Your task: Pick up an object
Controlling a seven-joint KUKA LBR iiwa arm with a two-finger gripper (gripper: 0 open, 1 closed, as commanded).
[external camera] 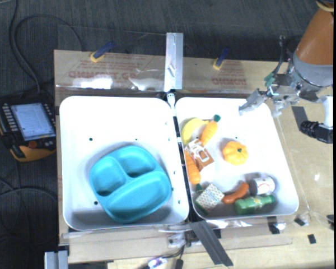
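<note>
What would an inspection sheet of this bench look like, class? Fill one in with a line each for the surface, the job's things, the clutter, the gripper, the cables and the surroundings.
Surface: wooden bench bearing two white bins side by side, left bin and right bin.
Job's things: right bin holds a small orange pumpkin, a banana, a carrot, a green item and other small toys.
Clutter: blue divided plate in the left bin.
Gripper: gripper over the right bin's upper right corner, holding nothing.
Cables: black cables on the floor at left.
Surroundings: dark carpet; pendant with a screen left of the bench.
</note>
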